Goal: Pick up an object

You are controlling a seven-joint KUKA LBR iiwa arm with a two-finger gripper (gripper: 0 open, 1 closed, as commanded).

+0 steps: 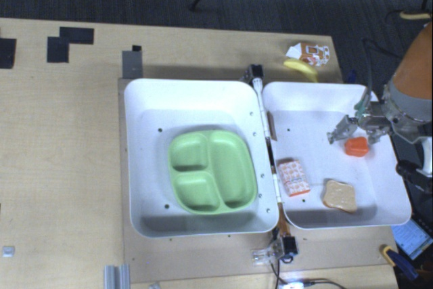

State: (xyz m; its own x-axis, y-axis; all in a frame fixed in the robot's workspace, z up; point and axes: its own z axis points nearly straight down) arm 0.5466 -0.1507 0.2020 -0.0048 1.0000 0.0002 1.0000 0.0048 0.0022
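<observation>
Here, your end effector hovers over the right bin, near its right edge, fingers spread and pinching nothing. The small orange object lies just beneath them. A slice of bread and a patterned packet sit toward that bin's front edge. A green divided tray rests in the left bin.

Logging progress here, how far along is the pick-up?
Nothing looks lifted yet. The hand hangs low in the right white bin, just above the small orange block. The patterned packet and tan bread slice lie untouched. Grasping and raising remain.
</observation>
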